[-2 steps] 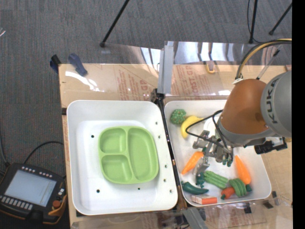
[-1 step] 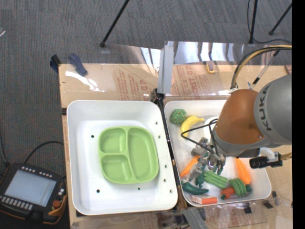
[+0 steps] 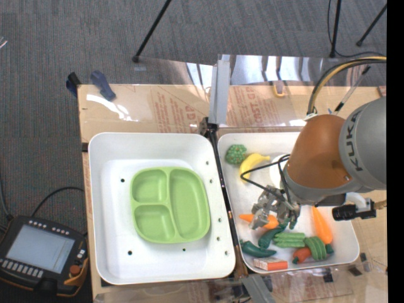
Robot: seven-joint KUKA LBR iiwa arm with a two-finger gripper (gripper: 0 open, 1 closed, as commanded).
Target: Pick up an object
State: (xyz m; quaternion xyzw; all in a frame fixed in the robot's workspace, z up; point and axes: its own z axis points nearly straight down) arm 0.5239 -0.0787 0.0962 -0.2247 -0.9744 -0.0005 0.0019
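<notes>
A small orange carrot (image 3: 260,219) lies on the floor of the right bin (image 3: 353,245), and the gripper (image 3: 273,211) is right down on top of it, its metal parts covering the carrot's middle so that only the pointed left end and a bit of orange beneath show. I cannot tell from here whether the fingers are released or clenched, nor whether the carrot sits between them.

Around it the bin is crowded with toy food. Just below the gripper lie a dark green pepper (image 3: 270,237), a darker cucumber (image 3: 257,249) and a pale green pea pod (image 3: 289,239). To the right a larger carrot (image 3: 322,225) lies lengthwise, with a striped green vegetable (image 3: 317,247) and a small red piece (image 3: 302,255) near its lower end. A red and white box (image 3: 270,265) rests against the front wall. Toward the back sit a broccoli head (image 3: 236,154) and a yellow banana (image 3: 252,163), close together.

The arm's orange band (image 3: 319,156) looms over the bin's right half. The left bin (image 3: 107,150) holds a green divided plate (image 3: 170,204). Both bins stand on the worktop (image 3: 158,109), and a teach pendant (image 3: 41,251) lies on the floor at the left.
</notes>
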